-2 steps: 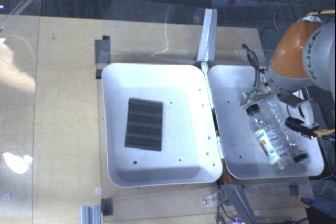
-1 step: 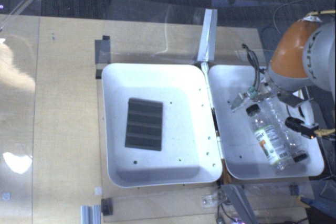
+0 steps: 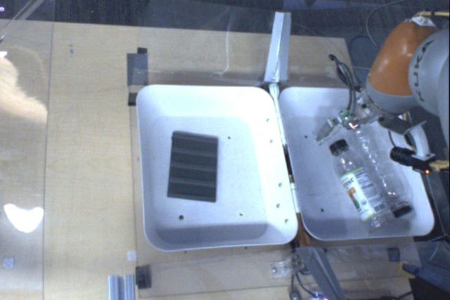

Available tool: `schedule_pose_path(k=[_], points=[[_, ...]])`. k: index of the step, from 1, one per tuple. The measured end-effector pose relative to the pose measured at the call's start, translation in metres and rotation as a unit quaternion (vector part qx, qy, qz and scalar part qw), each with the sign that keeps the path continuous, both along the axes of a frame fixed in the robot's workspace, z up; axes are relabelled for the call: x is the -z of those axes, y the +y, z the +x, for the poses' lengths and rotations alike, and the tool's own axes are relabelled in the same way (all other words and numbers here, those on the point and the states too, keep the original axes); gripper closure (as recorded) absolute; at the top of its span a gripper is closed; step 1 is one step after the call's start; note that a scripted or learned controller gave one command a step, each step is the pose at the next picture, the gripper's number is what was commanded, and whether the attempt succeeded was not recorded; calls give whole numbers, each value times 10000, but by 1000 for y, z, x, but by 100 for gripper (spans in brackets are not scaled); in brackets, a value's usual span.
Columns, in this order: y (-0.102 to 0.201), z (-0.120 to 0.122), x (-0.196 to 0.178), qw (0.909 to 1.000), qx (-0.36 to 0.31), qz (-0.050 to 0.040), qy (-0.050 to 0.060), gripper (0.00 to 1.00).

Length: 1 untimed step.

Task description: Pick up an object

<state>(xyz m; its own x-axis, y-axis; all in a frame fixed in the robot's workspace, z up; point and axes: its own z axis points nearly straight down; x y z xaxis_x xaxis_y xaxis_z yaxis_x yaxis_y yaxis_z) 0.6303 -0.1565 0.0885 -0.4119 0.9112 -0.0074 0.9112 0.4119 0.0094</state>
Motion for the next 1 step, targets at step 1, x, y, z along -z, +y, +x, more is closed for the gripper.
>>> schedule_pose_path(k=[1], points=[[-10, -20, -1, 9980, -637, 3, -27, 0]])
